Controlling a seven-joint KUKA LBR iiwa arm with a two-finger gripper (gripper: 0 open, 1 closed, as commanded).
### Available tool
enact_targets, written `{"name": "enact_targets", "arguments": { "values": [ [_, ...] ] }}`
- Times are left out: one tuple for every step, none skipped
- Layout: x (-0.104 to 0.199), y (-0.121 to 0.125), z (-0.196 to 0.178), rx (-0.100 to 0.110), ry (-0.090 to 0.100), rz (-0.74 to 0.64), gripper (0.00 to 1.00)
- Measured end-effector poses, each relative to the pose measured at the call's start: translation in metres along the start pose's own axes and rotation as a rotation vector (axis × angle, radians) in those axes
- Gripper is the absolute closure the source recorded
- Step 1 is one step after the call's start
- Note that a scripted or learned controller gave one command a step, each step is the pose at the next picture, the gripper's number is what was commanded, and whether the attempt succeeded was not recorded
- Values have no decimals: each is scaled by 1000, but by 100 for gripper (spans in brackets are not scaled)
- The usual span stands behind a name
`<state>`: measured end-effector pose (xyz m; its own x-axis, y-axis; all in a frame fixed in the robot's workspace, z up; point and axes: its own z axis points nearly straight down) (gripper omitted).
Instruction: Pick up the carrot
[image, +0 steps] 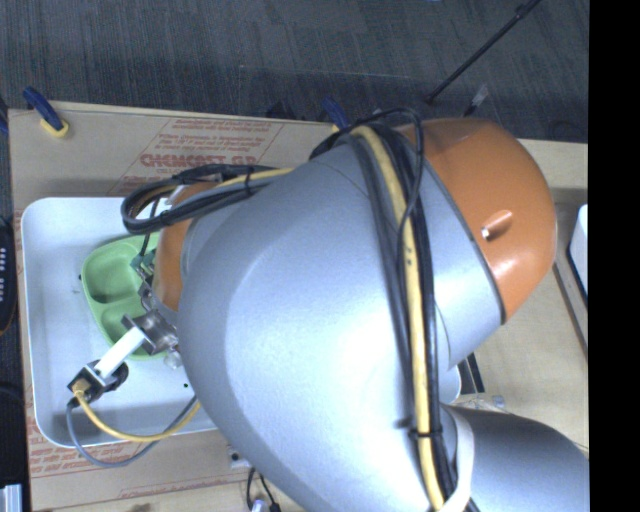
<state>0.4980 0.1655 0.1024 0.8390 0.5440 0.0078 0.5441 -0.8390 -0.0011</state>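
My grey arm (330, 330) covers most of the view and reaches down into the left white bin (45, 300). Its orange band (168, 262) sits over the bin's middle. Just below the band, the metal base of my gripper (152, 324) pokes out from under the arm, right at the edge of a light green moulded object (108, 275) lying in the bin. The arm's bulk hides whatever lies under the wrist and in the right part of this bin.
A white connector (112, 358) with a yellow cable (130, 432) trails from the wrist across the bin's near-left floor. Brown cardboard (200, 140) lies behind the bin, held by blue clamps (45, 108). The right bin's edge (580, 250) peeks out at far right.
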Motion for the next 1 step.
{"name": "enact_targets", "arguments": {
  "values": [
    [32,-4,4,1,-31,362,100]
  ]
}}
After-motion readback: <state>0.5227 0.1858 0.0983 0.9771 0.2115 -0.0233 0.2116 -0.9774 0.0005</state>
